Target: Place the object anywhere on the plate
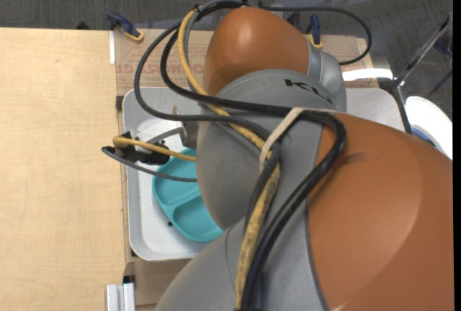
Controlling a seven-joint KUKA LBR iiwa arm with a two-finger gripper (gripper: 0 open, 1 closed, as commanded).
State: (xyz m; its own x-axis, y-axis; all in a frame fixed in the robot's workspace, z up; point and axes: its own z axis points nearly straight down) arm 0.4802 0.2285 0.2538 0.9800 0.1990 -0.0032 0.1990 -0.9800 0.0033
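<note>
Lowering over the teal plate is best done slowly; the gripper's state cannot be told behind the arm.

The arm fills the centre and right of the frame, lying over most of the bin, whose left wall and lower-left corner show left of centre. In that bin the plate lies at the lower middle, its right part hidden under the arm. Cables loop over the arm's upper left. The counter spreads across the left of the frame, beside the bin.
</note>
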